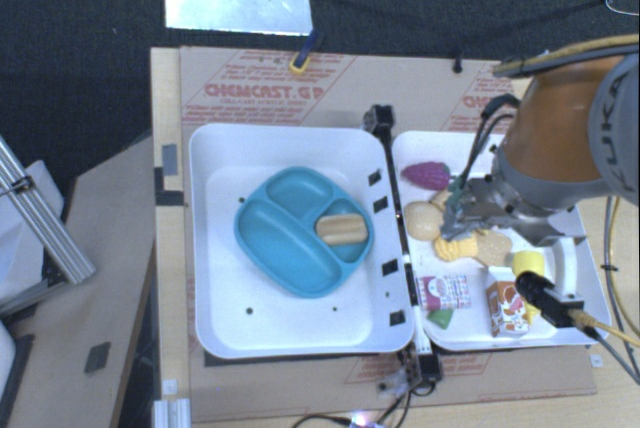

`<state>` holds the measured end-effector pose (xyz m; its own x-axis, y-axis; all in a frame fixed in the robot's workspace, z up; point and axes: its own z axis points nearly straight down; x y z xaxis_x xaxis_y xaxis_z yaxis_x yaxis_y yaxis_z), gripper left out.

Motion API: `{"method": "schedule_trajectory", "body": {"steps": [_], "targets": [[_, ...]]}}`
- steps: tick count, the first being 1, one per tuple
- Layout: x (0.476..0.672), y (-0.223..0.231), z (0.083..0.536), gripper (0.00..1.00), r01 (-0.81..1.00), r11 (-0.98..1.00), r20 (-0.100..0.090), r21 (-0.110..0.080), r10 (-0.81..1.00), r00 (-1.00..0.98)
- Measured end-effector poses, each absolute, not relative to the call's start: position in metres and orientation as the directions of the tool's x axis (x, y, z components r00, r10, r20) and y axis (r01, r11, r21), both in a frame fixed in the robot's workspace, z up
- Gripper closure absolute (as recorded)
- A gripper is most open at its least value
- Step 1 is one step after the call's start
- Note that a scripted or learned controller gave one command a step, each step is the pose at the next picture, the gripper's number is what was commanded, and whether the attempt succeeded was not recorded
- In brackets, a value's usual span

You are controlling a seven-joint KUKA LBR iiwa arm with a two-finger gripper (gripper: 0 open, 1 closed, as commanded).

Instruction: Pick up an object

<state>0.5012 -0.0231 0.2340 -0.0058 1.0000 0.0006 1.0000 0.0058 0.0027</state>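
Note:
My gripper (pixel 457 219) hangs low in the right bin (pixel 425 142), at the left end of a yellow toy food piece (pixel 482 247) and just right of a pale tan rounded piece (pixel 422 221). It looks to be touching or very close to both. A purple eggplant-like toy (pixel 427 175) lies a little behind it. The wrist and grey-orange arm (pixel 565 141) cover the right part of this bin. Nothing is visibly lifted.
Near the right bin's front lie a pink-and-white carton (pixel 447 292), an orange-and-white carton (pixel 507 308) and a small green piece (pixel 441 318). The left bin (pixel 215 151) holds a blue divided plate (pixel 285 241) with a tan bun (pixel 342 229) on it.

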Motion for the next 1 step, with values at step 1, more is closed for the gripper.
{"method": "schedule_trajectory", "body": {"steps": [1], "targets": [[0.4947,-0.02,0.2153,1.0,1.0,0.001,0.0,0.001,1.0,-0.001]]}}
